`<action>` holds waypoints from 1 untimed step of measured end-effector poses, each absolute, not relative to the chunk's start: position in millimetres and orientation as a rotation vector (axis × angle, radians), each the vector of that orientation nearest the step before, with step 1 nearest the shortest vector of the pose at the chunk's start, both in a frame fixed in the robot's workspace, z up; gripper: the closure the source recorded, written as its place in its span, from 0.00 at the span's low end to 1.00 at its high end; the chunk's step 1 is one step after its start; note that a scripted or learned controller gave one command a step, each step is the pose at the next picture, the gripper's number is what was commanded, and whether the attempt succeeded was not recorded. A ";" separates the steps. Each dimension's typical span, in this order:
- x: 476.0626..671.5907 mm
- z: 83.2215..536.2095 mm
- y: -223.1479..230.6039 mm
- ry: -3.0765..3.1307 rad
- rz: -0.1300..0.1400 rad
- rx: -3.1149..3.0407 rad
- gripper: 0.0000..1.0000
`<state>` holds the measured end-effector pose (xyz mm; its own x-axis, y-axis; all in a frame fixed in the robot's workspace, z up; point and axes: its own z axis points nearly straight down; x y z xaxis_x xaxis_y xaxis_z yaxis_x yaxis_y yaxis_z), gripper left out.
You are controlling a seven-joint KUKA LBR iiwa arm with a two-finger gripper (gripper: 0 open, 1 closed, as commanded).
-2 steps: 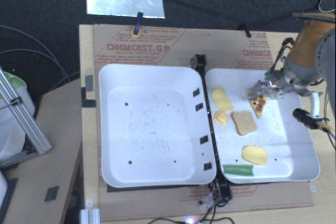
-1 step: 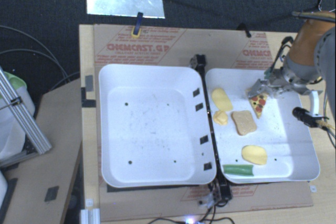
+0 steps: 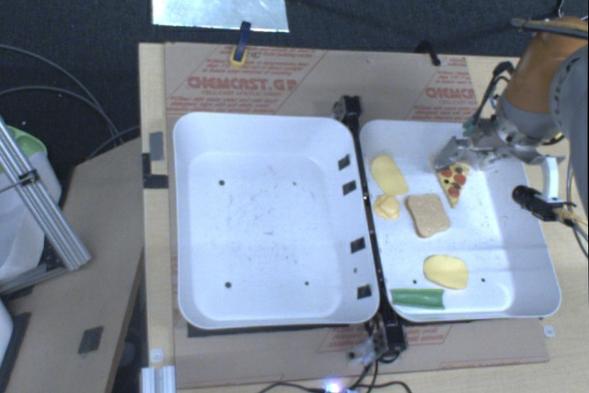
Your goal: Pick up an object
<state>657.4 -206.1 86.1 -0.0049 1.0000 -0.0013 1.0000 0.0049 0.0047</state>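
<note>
The right bin [image 3: 529,239] holds several toy foods. A pizza slice [image 3: 452,183] with red dots lies toward its far side. My gripper [image 3: 459,156] is directly over the slice's upper end, touching or nearly touching it, and I cannot make out a grip on it. A tan bread slice [image 3: 428,214] lies just left of and below the pizza. Two yellow pieces [image 3: 387,174] [image 3: 386,206] sit near the bin's left wall. Another yellow piece [image 3: 445,271] and a green pod [image 3: 417,296] lie near the front.
The left bin [image 3: 267,225] stands beside the right one, with a black divider with clips [image 3: 361,198] between them. The arm's orange-banded wrist [image 3: 538,78] hangs over the right bin's far right corner. A cardboard sheet [image 3: 304,78] lies under both bins.
</note>
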 end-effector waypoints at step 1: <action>663.7 85.9 -205.9 2.224 0.004 2.213 0.00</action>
<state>663.7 -205.9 85.9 -0.0049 1.0000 -0.0008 1.0000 0.0049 0.0046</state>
